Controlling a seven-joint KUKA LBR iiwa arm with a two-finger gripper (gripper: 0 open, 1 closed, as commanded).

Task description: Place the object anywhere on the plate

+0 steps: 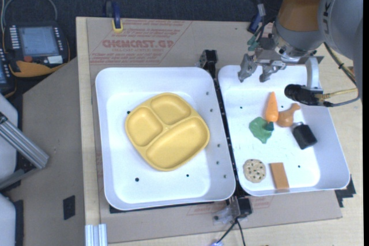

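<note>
The gripper [258, 71] hangs with its fingers spread and nothing between them, well to the right of the yellow plate [167, 131], over the far end of the right bin [331, 150]. I take that as lining up a pick. Candidates lie beyond it from the plate: carrot [271, 106], green leafy piece [261, 128], cookie [254, 170], tan block [279, 176], black block [304, 136]. The plate sits alone in the left bin [112, 124], on a cardboard-topped bench [86, 55].

The yellow plate [167, 131] lies in the left bin [109, 124], and the gripper [258, 69], its fingers spread, hangs over the right bin [323, 170] above a carrot [271, 107].
</note>
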